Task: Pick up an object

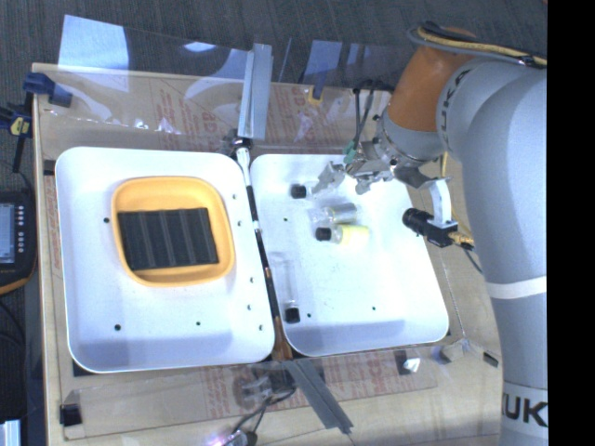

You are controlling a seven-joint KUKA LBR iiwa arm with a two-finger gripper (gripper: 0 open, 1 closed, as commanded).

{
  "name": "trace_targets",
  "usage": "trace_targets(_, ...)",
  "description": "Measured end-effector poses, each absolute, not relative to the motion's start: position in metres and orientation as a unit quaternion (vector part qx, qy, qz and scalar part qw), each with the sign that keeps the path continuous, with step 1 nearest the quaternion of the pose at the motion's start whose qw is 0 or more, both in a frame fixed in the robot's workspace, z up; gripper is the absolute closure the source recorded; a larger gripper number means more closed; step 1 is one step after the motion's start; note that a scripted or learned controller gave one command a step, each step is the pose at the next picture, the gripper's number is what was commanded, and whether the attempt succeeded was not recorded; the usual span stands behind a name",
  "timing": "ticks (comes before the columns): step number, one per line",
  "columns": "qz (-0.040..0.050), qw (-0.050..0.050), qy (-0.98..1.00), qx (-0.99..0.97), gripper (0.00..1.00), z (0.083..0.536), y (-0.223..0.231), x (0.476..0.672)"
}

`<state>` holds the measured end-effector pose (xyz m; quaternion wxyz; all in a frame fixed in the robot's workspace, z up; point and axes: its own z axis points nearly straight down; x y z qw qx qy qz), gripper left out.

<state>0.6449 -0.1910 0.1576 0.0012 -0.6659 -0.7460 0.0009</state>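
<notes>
White plastic makes up two shallow bins side by side. Nearest the viewer, the left bin (93,328) and right bin (372,328) show bare floor along their front rims.

Farther back, the left bin holds a yellow tray (167,191) with a dark ridged insert (167,238) lying in it.

The small pickable things sit in the far half of the right bin. A yellow piece (351,234) has a black end, and a grey cylinder (340,212) lies just behind it, close enough that they may touch. A small black piece (297,191) sits apart to their left.

Beyond these, near the bin's far edge, the gripper (347,178) hangs over the bin. Its silver fingers look spread and nothing is between them. The grey arm (493,156) rises behind it on the right.

Likely risks:
- The gripper is behind the cluster rather than squarely above any one piece, so a straight descent could close on nothing.
- The cylinder and yellpiece crowd each other, so a finger may land on one and knock the other aside.
- Both look rounded and could roll out of the closing fingers.
</notes>
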Motion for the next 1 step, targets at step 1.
trace_targets(1,-0.0042,-0.009,-0.755,-0.656,0.00,0.1038,-0.2102,0.6216)
